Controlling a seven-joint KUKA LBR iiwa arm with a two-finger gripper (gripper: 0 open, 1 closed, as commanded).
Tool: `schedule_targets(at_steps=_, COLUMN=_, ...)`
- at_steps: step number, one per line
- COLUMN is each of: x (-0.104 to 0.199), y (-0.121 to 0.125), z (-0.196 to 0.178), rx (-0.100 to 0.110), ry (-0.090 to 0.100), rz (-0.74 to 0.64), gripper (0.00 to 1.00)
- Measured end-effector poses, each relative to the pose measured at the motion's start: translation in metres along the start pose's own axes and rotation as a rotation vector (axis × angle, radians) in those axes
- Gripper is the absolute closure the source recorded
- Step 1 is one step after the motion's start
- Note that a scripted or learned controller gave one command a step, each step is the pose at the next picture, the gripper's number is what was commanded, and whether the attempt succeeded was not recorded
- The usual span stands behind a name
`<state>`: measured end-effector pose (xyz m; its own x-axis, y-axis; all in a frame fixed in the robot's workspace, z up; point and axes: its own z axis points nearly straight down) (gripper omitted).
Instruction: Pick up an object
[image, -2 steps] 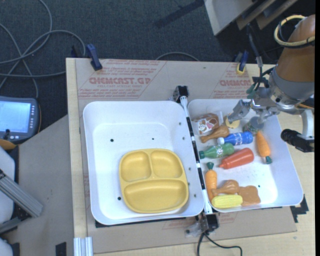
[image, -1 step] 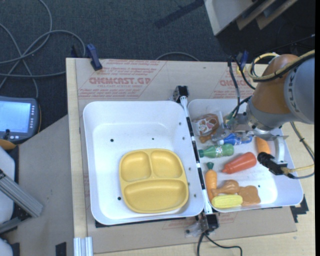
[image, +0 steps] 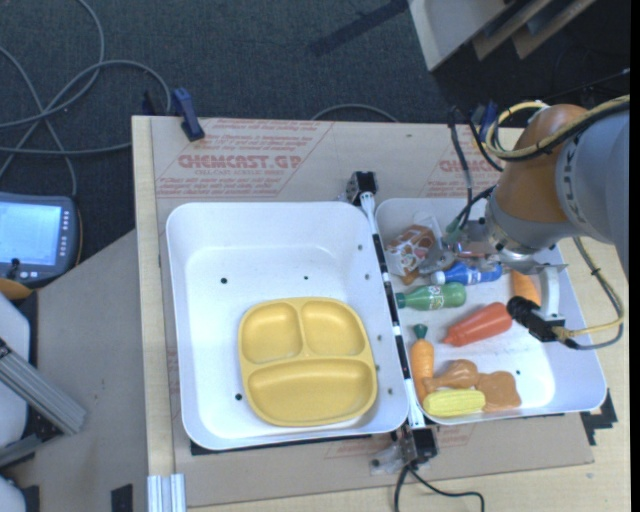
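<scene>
Two white bins on a cardboard-topped bench, with the arm lowered over the right bin (image: 575, 385).

The bench is covered by printed cardboard (image: 250, 160), and dark carpet with loose cables is seen behind the right bin. A yellow divided plate (image: 305, 360) is seen in the left bin (image: 200, 250). Toy food is gathered in the right bin: a green bottle (image: 432, 297), a red pepper (image: 480, 324), a carrot (image: 422, 358), a corn cob (image: 454, 402). The arm (image: 545, 180) is bent down over this bin's far end; whether the gripper is open or closed cannot be told.
</scene>
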<state>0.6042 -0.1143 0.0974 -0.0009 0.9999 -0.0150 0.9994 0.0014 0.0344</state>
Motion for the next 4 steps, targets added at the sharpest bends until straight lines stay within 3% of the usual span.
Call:
schedule_targets(at_steps=1, x=-0.006, y=-0.077, z=0.01, rx=0.039, ry=0.015, rz=0.006, gripper=0.0)
schedule_targets(at_steps=2, x=-0.063, y=-0.016, z=0.013, rx=0.028, ry=0.012, rz=0.003, gripper=0.0)
schedule_targets(at_steps=3, x=-0.085, y=0.041, z=0.017, rx=0.082, ry=0.039, rz=0.001, gripper=0.0)
schedule_targets(at_steps=4, x=-0.093, y=-0.043, z=0.012, rx=0.038, ry=0.031, rz=-0.001, gripper=0.0)
